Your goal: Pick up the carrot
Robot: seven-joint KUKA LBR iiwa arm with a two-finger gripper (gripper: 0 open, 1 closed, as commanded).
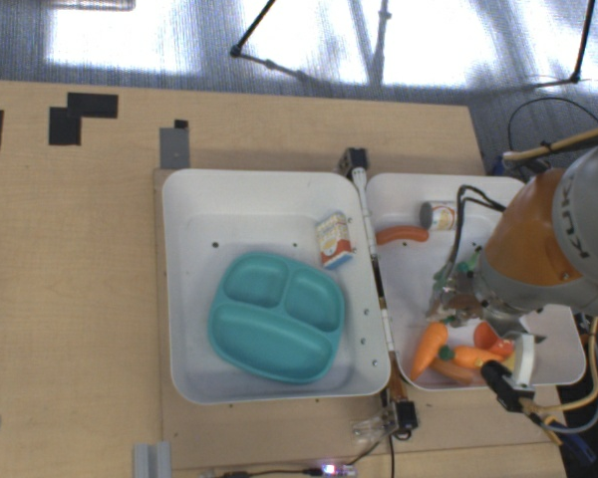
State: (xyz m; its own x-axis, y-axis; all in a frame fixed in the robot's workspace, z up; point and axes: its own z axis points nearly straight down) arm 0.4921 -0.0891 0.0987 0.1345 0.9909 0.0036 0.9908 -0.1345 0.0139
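Observation:
The carrot (428, 348) is orange and tapered. It lies slantwise in the near-left part of the right bin (409, 277), its tip pointing to the bin's front left corner. My gripper (451, 304) hangs over the right bin just above and behind the carrot's thick end, under the grey wrist with the orange band (526, 242). The wrist hides much of the gripper. I see nothing held in it.
Beside the carrot lie another orange piece (475, 357), a red piece (486, 335) and a brownish piece (454, 371). A sausage (403, 235) and a small can (439, 215) lie at the bin's back. The left bin (194, 267) holds a teal divided plate (276, 316) and a small carton (334, 239).

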